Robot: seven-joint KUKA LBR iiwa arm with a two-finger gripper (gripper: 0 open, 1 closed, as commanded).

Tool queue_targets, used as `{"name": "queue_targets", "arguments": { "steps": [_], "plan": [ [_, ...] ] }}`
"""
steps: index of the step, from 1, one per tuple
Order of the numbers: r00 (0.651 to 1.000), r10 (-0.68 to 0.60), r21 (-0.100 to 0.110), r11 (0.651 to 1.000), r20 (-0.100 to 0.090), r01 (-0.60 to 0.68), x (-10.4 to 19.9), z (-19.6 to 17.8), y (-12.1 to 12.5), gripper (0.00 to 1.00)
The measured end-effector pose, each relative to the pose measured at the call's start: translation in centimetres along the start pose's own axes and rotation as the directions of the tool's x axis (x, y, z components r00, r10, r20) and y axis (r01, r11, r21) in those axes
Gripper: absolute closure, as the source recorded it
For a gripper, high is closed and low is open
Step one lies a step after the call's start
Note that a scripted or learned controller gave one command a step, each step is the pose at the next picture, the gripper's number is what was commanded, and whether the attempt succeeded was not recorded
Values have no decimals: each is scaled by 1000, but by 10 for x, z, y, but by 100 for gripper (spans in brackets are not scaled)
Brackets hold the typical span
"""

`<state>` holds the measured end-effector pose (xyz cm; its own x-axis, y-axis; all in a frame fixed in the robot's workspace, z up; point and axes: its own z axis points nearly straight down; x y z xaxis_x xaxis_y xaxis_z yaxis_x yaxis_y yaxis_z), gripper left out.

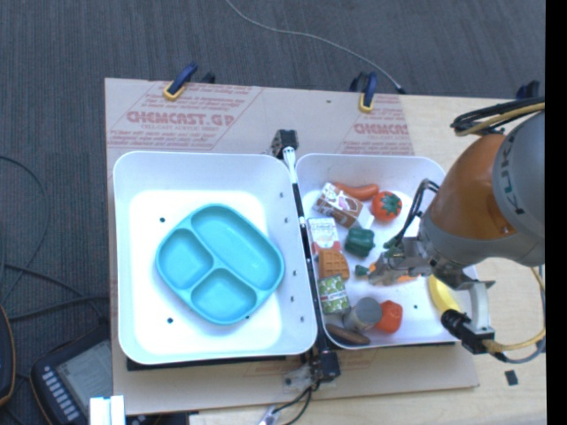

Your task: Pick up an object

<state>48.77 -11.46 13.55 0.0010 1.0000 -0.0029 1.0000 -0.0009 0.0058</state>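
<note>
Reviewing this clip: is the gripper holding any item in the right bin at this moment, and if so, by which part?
Cannot be told. The gripper is low in the right bin, near the green block, but no object shows between its fingers.

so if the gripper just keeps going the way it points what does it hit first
Probably the bare floor of the right bin: the gripper points down and left, toward a gap beside the green block. Depth is hard to judge.

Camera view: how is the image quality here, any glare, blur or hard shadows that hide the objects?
Camera view: lighting even and soft; the left bin floor reads bright, near washed out around the blue divided plate; the small items in the right bin are soft and low in detail; the arm throws little shadow but covers the bin's right part.
</note>
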Motion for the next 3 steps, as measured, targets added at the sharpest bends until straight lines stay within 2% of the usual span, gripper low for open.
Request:
{"name": "queue_targets", "arguments": {
  "steps": [1,2,3],
  "plan": [
    [1000,0,0,1000,0,0,0,0,0,0],
    [1000,-1,0,1000,0,1,0,-9,0,100],
    [1000,0,0,1000,0,0,0,-9,0,0]
  ]
}}
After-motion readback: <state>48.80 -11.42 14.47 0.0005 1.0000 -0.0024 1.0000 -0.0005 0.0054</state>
